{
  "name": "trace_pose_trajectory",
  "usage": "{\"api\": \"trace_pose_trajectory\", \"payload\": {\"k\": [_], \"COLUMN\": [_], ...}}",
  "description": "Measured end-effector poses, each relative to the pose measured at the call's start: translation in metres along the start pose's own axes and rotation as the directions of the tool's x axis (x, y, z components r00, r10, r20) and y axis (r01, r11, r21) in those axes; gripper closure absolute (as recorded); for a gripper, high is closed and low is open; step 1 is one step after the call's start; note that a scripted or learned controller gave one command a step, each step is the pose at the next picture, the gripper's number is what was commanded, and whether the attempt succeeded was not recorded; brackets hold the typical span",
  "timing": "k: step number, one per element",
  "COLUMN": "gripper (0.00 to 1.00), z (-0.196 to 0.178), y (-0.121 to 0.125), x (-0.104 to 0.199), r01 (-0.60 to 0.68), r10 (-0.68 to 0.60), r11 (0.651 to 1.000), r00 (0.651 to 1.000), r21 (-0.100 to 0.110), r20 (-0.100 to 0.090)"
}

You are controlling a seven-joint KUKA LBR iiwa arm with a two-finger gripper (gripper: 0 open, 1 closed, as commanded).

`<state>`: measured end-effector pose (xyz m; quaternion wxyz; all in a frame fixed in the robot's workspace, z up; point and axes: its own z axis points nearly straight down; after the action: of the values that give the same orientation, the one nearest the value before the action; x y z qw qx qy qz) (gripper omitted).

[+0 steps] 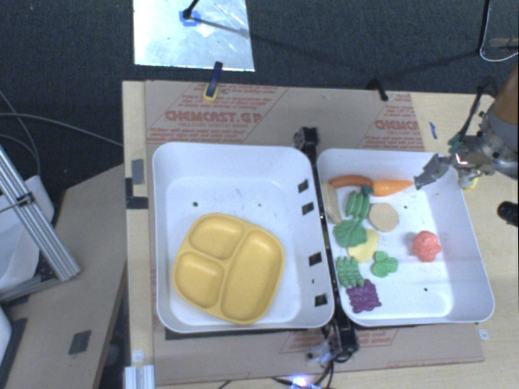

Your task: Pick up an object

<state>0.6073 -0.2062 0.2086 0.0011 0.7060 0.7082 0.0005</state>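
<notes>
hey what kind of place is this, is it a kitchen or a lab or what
Most likely a robotics lab bench, not a kitchen. Two white bins sit on a cardboard sheet, the food is toy pieces such as a carrot, and a robot gripper reaches in among loose cables.

I work in a robotics lab, not a home. My bench (268, 108) is a plain board stamped with a maker's name, set over dark carpet (65, 47). Cables (49, 128) trail across the floor, an aluminium frame (32, 225) stands at the left, and toy food (369, 241) fills one white bin (466, 254).
</notes>
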Motion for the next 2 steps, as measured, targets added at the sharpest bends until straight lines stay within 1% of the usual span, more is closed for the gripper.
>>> {"api": "trace_pose_trajectory", "payload": {"k": [1,2], "gripper": [0.0,0.0], "z": [0.107,0.126], "y": [-0.068,-0.124], "x": [0.055,0.106], "r01": [-0.001,-0.002], "r10": [0.001,0.002], "r11": [1.0,1.0], "r00": [1.0,1.0], "r21": [0.014,0.008], "r20": [-0.007,-0.004]}}
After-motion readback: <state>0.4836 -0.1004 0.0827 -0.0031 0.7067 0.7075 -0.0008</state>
